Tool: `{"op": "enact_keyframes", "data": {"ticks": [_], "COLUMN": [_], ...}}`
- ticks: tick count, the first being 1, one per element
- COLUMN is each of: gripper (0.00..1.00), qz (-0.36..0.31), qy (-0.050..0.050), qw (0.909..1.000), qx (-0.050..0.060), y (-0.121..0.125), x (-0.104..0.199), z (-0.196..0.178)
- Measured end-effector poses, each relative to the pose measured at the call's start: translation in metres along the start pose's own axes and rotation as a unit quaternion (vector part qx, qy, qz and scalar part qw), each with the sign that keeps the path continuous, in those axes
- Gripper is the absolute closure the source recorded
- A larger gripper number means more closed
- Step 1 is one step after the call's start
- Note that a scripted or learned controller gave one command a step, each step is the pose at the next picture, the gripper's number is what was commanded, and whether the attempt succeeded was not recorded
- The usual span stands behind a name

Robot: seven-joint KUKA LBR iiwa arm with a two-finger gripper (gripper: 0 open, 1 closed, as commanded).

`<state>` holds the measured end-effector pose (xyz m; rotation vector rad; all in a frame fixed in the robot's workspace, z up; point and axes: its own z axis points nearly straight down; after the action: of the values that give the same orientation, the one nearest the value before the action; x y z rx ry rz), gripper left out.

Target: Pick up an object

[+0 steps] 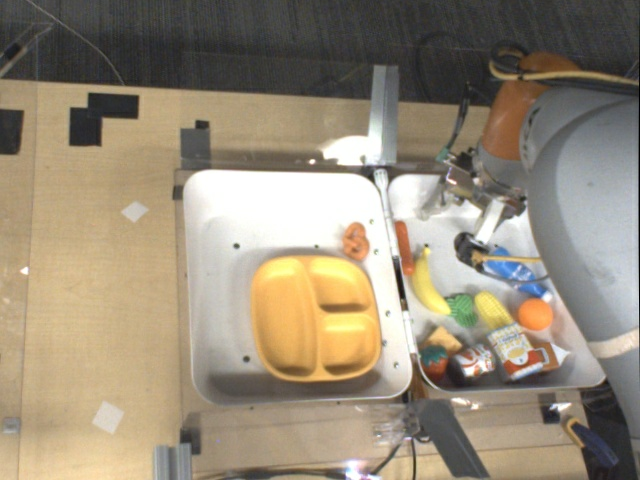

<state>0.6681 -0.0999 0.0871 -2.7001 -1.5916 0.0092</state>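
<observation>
Robotics lab: bench-mounted bins (pixel 200 268), toy food (pixel 430 283).

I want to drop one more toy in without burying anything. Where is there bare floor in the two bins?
Left bin: bare floor along its left side and far edge, bordered by the yellow tray and the orange pretzel. Right bin: a small bare patch at the far left corner, beside the hand. Its near half is crowded, from the banana to the orange ball.

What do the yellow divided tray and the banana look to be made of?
The yellow divided tray looks like moulded plastic with a smooth, slightly glossy finish: uniform colour, rounded compartment walls. The banana is probably a plastic toy too, judging by its even yellow and smooth surface, though its small size leaves that open.
</observation>
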Motion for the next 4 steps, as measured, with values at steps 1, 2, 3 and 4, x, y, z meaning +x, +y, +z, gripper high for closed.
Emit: {"op": "enact_keyframes", "data": {"ticks": [1,2,3,4], "gripper": [0.0,1.0,0.0,0.0], "qz": [0.105,0.1,0.1,0.16], "qy": [-0.002,0.001,-0.002,0.003], "qw": [0.9944,0.9949,0.9949,0.9871], "qx": [0.004,-0.008,-0.002,-0.006], "y": [0.033,0.037,0.035,0.013], "x": [-0.064,-0.06,-0.063,-0.093], "z": [0.001,-0.014,-0.012,-0.034]}}
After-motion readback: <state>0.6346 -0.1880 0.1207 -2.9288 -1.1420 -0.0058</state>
